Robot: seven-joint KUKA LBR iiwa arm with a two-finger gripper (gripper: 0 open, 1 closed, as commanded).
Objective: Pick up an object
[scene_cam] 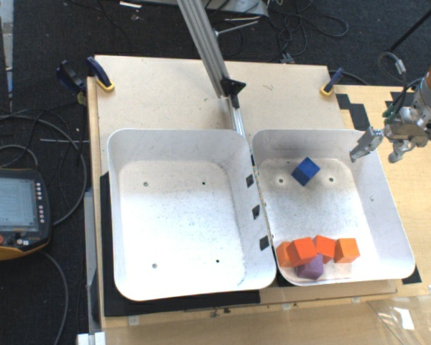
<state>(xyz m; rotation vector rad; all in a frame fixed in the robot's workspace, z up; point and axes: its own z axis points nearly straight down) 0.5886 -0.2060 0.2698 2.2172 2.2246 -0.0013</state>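
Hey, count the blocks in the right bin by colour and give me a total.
Blue blocks: 1
Orange blocks: 3
Purple blocks: 1
Total: 5, all in the right bin

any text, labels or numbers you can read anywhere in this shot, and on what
None can be read.
Pendant screen, left of the bench: lit, with faint lines, too small and blurred to read.
Black marks on the rim between the bins: plain squares, no writing.
Blocks: blue, orange, purple, all bare.
Gripper: no label seen.
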